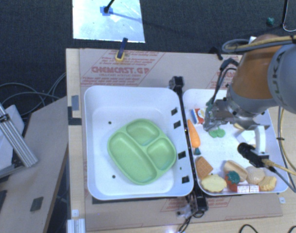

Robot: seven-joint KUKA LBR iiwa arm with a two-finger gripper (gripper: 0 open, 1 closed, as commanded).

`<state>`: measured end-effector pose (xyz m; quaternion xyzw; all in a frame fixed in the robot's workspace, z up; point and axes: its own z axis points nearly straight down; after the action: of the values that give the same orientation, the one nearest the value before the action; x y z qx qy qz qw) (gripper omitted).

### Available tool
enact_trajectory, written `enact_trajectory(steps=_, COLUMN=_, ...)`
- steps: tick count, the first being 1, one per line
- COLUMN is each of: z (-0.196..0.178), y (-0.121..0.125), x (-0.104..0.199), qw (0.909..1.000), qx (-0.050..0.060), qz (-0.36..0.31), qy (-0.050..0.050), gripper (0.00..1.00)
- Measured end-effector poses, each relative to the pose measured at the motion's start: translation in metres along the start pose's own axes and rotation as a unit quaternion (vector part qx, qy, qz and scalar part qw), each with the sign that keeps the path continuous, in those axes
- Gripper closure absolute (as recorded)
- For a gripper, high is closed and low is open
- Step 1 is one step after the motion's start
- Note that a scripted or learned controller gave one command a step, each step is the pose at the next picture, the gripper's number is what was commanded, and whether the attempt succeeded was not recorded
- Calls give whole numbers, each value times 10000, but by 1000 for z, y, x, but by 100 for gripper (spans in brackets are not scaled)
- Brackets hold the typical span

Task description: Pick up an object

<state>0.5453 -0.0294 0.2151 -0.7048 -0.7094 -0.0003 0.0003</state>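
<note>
End effector (215, 123) low in right bin (274, 130) | just above green piece (217, 133)

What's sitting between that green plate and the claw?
In the camera view, an orange toy carrot lies between the green divided plate and the claw, just past the black divider separating the bins.

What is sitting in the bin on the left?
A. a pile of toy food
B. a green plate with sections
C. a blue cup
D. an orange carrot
B: the green divided plate lies in the left bin, while the carrot is in the right bin.
</note>
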Motion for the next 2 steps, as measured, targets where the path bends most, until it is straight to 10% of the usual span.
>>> enact_trajectory(steps=2, z=-11, y=1, x=-12, qw=10000, qx=2, qz=31, qy=-7, gripper=100)
